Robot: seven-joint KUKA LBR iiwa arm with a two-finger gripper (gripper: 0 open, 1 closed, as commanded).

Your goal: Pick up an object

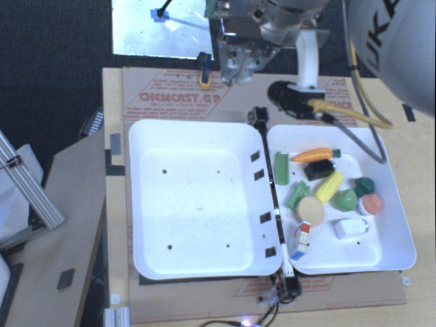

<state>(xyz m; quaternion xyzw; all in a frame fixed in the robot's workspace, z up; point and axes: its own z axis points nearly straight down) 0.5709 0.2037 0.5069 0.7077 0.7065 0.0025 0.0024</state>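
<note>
Hand (pixel 235 70) hovered high behind the bins, nothing visibly in it; its state could not be told. Picking had not begun: about ten toy items lay in the right bin (pixel 398 240), among them one carrot (pixel 312 155) and one corn cob (pixel 330 186). Two bins sat on the counter (pixel 116 182).

Two white bins (pixel 197 131); about ten toy foods (pixel 313 155) in the right bin.
</note>
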